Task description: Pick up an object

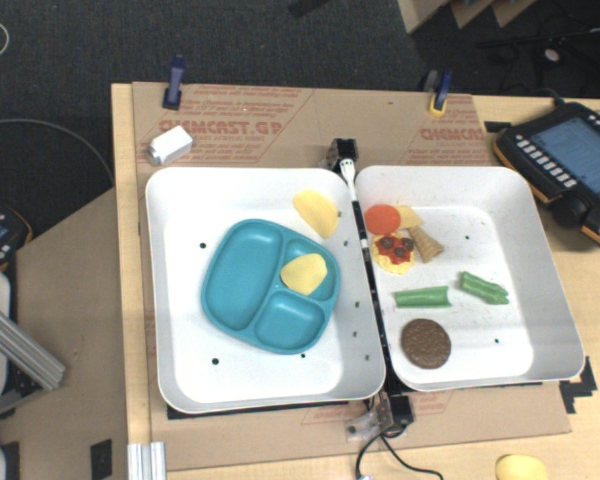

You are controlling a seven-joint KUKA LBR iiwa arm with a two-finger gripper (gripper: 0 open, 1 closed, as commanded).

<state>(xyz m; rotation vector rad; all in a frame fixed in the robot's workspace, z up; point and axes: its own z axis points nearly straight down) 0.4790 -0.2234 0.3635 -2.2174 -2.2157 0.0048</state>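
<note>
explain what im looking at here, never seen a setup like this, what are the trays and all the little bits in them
This is a robot's workbench, seen from one fixed camera above it, looking down at a slant. Two shallow white bins sit side by side. The left bin holds a blue divided plastic plate with a pale yellow piece lying in it, and a second yellow piece beside the plate. The right bin holds toy foods: a red round piece, a small pizza slice, two green pods and a brown round patty. Nothing is being held.

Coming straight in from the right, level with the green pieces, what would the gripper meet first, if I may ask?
Probably the right-hand green piece, if it clears the bin rim; height is unclear.
</note>
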